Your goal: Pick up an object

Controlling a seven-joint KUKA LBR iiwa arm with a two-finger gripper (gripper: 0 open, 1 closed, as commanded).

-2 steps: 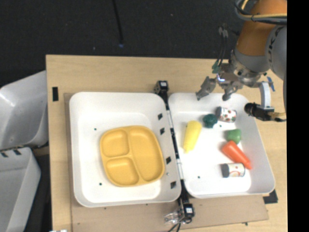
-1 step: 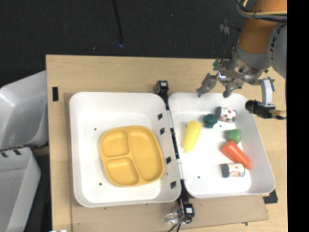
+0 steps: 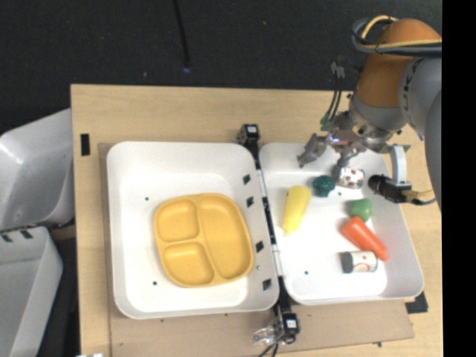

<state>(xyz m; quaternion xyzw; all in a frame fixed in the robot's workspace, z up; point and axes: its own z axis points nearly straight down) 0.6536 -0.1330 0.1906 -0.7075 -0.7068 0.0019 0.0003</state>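
Hand [image 3: 332, 155] hovers spread and holding nothing at the right white bin's [image 3: 394, 277] far edge; we judge the small dark-green rounded toy [image 3: 323, 185] nearest, just below it.

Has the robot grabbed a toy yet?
Not yet. The gripper hangs over the right white bin, above the small green toy, with nothing between its fingers. The yellow corn toy and orange carrot toy lie untouched. Picking one up is all left to do.

Yellow corn [image 3: 295, 207], orange carrot [image 3: 364, 236], perhaps a small green toy [image 3: 323, 185], all lying in right bin [image 3: 401, 277].
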